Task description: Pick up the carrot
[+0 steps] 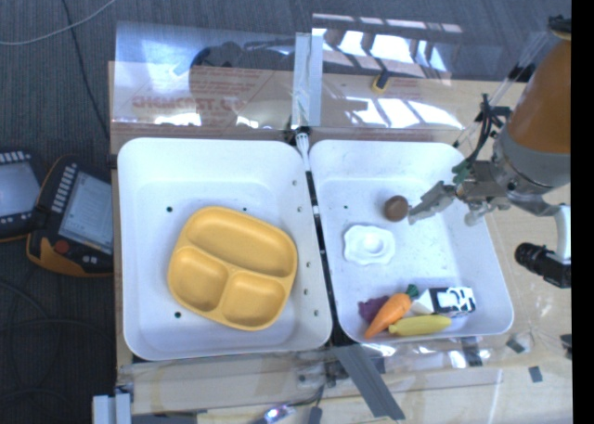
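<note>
Carrot (387, 314) lies at the near edge of the right bin (483, 269), tip pointing toward the near-left corner, green top toward the bin's middle. It sits in a tight cluster: a purple piece, likely a toy eggplant (371, 305), touches its upper left flank; a yellow banana-like piece (419, 325) lies along its lower right side; a small black-and-white box (454, 300) sits just beyond the leaves. Crowding on both flanks leaves little room for fingers, so a descent along the carrot's axis looks the safer bet.

Farther back: a fried-egg toy (369, 245) mid-bin, a brown round object (396, 208) behind it.

Gripper (425, 206) hangs just beside the brown object, well apart from the carrot; fingers look spread, nothing between them.

Left bin (148, 190) holds a yellow divided plate (232, 266), out of the way.
</note>
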Available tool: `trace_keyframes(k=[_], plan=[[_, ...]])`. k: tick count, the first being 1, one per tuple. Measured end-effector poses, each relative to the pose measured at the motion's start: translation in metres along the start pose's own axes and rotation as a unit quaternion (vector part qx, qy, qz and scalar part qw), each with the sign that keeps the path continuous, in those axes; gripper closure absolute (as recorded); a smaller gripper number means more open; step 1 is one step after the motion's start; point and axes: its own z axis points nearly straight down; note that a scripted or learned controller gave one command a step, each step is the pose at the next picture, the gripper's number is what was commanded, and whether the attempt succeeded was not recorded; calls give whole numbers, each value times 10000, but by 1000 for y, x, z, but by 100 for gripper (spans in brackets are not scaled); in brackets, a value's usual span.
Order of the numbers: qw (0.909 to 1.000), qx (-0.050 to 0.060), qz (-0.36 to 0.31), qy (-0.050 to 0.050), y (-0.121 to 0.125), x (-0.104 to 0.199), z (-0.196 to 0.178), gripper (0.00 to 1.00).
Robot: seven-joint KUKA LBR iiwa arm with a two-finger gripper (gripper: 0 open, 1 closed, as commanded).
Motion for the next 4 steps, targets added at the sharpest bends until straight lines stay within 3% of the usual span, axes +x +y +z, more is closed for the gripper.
trace_keyframes(k=[1,2,3,4], plan=[[9994,11,-356,6,-35,29,130,0],[9891,-4,-1470,-1,-31,-7,120,0],[9796,-1,-2011,1,-34,14,145,0],[9536,-9,-3010,-5,-34,-9,145,0]])
